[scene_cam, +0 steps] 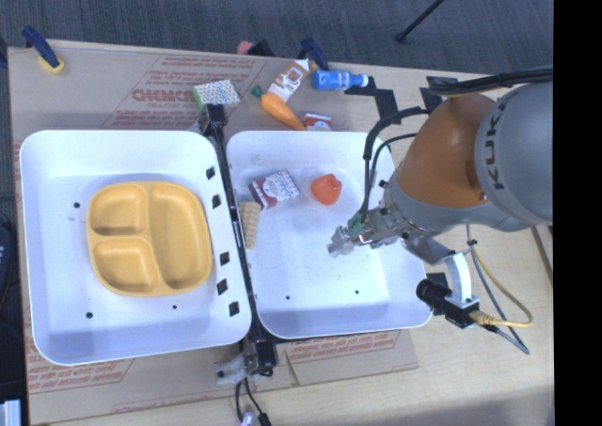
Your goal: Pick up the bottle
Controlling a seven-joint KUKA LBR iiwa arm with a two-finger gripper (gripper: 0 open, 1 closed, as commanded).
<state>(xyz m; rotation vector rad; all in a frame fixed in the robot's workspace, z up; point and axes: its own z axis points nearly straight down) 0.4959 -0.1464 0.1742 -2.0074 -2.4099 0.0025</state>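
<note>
A small blue bottle (339,80) lies on its side on the cardboard behind the right bin (376,307), outside its far rim. Just to its left lies a white bottle with an orange label (290,80), also outside the bin. My gripper (342,243) hangs low over the right half of the right bin's floor, well in front of both bottles, and I see nothing in it. The grey arm with its orange band (442,165) reaches in from the right above the bin's right wall.
The right bin holds a red and white carton (275,188), a red-orange round piece (326,189) and a waffle cone (250,223) by the left wall. A yellow divided plate (150,236) lies in the left bin. A toy carrot (281,111) lies behind the bins.
</note>
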